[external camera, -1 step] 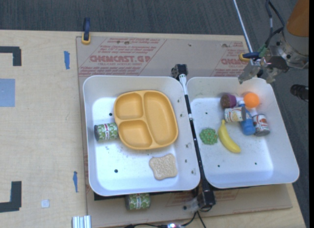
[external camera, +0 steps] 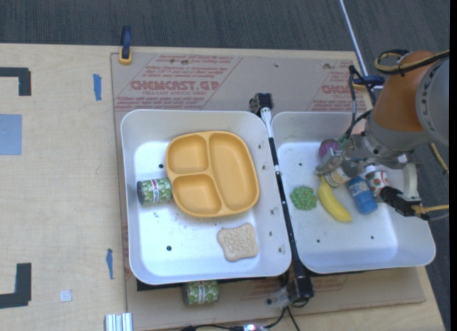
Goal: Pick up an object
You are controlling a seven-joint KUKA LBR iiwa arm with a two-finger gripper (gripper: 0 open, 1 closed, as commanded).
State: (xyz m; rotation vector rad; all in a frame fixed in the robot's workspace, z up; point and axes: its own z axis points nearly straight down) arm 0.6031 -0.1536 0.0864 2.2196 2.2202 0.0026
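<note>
From above, the arm (external camera: 410,101) is reaching into the right bin (external camera: 357,255), its claw (external camera: 348,165) hanging low over a cluster of things. Whether the claw is wide or narrow, I cannot tell. A banana (external camera: 333,202) is lying just below it, a blue bottle (external camera: 362,194) beside, a green ball (external camera: 303,197) left. The bin's far wall is sitting close behind, leaving open floor toward the near rim.

left bin (external camera: 136,180): yellow 3-compartment plate (external camera: 212,172), green can (external camera: 154,191) on its side touching plate's left edge, bread slice (external camera: 238,242) near front. 2nd green can (external camera: 201,292) on bench, just outside the bin's front wall.
</note>
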